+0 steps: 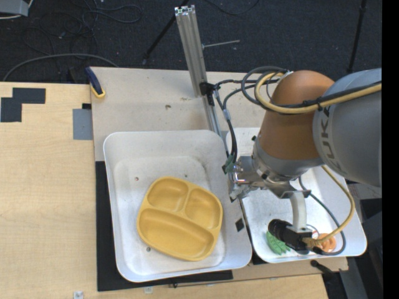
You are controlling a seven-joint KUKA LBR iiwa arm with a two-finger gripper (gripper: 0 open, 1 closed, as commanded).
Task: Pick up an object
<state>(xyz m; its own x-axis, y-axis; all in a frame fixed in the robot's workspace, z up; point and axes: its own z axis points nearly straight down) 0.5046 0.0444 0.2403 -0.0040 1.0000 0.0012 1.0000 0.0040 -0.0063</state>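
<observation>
At the wall where the two bins meet, you see the fingers point(236, 190) hanging under the wrist, low over that shared edge. They are small and dark against the metal there, so you cannot tell how far apart they stand or whether anything is between them. The arm point(293, 129) comes in from the right and covers most of the right bin point(356, 228).

To the left of the fingers, the left bin point(117, 167) gives you the most open room. Its back part and its left side are bare white floor. The plate point(181, 218) lies flat toward the front and right of that bin. Its right rim is near the shared wall, and its front rim is near the front wall. It is yellow, rounded at the corners and divided into three wells: two small ones at the back and one long one at the front.

In the right bin, a green thing point(276, 244) lies at the front wall. An orange thing point(328, 244) lies near the front right corner, apart from the green one. Both are tight against the rim, and both are too small to make out their shape.

Beyond the bins, the pale worktop point(143, 98) carries an upright metal post point(192, 48) behind the shared wall. A blue and yellow handle point(95, 83) lies at its far left corner.
</observation>
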